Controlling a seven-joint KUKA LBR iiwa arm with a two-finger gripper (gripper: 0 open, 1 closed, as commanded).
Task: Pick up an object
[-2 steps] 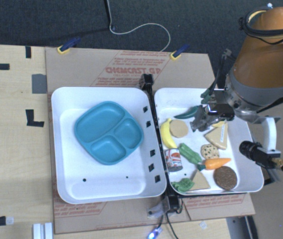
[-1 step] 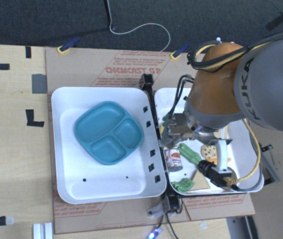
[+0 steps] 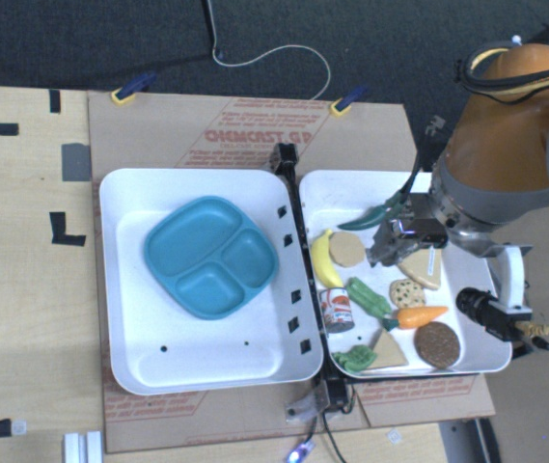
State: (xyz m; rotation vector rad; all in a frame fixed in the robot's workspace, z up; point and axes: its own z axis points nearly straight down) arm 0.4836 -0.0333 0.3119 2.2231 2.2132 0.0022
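We cannot tell whether the hand (image 3: 397,234) is open or closed, since its dark parts blur together over the right bin (image 3: 370,186), and the arm (image 3: 501,133) above it is cut off by the picture's right side while covering that bin's far right wall. The small can (image 3: 338,310) carries a label too small for us to read, and the green piece (image 3: 356,359) at the near rim is too small and blurred for us to name. The tabletop (image 3: 23,258) runs out of the picture at the left and bottom edges.
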